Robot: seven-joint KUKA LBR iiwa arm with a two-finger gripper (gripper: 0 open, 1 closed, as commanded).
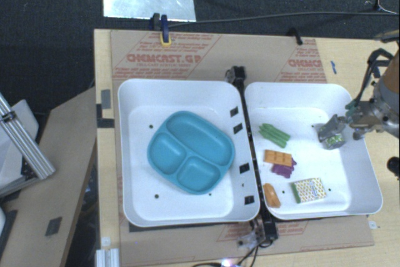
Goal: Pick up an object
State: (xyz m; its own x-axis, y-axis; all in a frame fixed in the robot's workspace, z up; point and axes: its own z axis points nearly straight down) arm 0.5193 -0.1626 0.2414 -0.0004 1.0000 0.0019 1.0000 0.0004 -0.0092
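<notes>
My gripper (331, 134) reaches in from the right and hangs over the right side of the right bin (359, 197). A small grey-green shape sits at its tip, and I cannot make out what it is. On the bin floor to the gripper's left lie a green pod-shaped toy (274, 133), an orange waffle-like piece (278, 157) with a purple piece (284, 169) beside it, a small orange piece (272, 194), and a patterned green-and-white block (308, 189).
The left bin (134, 134) holds a blue divided plate (190, 151). Black clips (242, 147) line the ridge where the two bins meet. Both bins rest on a cardboard sheet (162, 56) on the bench. A metal frame (25, 141) stands at the far left.
</notes>
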